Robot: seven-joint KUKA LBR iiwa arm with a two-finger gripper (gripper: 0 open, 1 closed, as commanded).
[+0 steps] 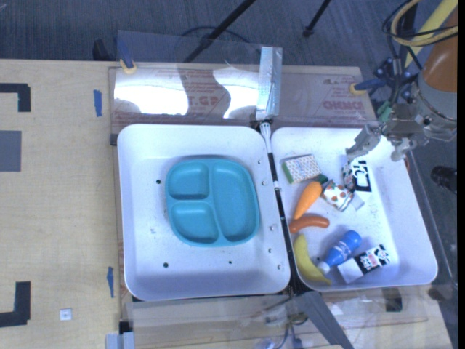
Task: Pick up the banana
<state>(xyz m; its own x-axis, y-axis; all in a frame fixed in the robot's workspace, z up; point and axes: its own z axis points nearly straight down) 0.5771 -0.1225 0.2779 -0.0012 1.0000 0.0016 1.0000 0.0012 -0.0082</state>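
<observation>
Camera view: banana (pixel 308 262) beside blue bottle (pixel 341 250)

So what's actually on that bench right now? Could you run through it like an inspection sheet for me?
Surface: two shallow white bins side by side, left bin and right bin, on a wooden bench.
Job's things: banana lies at the right bin's near-left corner, not held.
Clutter: carrot, orange sausage-shaped piece, blue bottle, green-patterned packet, small cartons; a teal divided plate sits in the left bin.
Grippers: gripper hangs over the right bin's far side, away from the banana.
Cables: yellow and dark loops at upper right.
Surroundings: tripod legs on grey carpet behind the bench.
</observation>
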